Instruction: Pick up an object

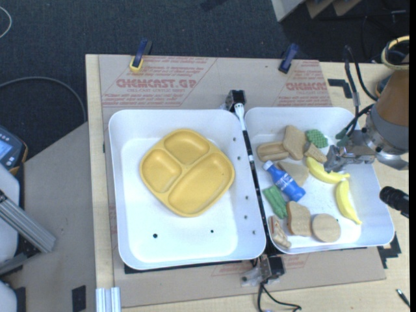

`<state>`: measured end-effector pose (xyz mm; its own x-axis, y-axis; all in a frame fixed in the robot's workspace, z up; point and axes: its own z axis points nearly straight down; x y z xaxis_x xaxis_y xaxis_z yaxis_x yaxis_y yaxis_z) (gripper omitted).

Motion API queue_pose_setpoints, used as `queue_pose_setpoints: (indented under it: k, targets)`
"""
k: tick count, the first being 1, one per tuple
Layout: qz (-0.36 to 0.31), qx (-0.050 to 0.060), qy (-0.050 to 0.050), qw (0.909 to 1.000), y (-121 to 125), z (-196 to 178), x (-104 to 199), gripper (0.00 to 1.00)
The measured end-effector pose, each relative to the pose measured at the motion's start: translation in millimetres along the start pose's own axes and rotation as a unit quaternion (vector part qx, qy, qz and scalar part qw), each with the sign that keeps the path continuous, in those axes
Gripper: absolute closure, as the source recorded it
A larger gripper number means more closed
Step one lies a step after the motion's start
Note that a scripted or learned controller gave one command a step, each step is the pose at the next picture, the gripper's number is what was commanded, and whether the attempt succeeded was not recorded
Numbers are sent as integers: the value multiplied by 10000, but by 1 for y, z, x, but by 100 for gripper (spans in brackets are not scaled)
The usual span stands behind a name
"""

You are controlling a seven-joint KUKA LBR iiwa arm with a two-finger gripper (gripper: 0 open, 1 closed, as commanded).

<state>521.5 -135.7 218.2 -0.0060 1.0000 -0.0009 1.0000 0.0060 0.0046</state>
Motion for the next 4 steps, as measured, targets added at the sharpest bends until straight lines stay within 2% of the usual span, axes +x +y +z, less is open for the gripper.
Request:
queue_pose_setpoints:
  k: [1,2,3,4]
  targets:
    - [0,-2,5,10000,45,2,35,100]
    - [8,-15,-1,10000,94,-15,52,100]
    - [29,4,-8,10000,94,-14,45,100]
    - [35,36,5,10000,83,-16,46,100]
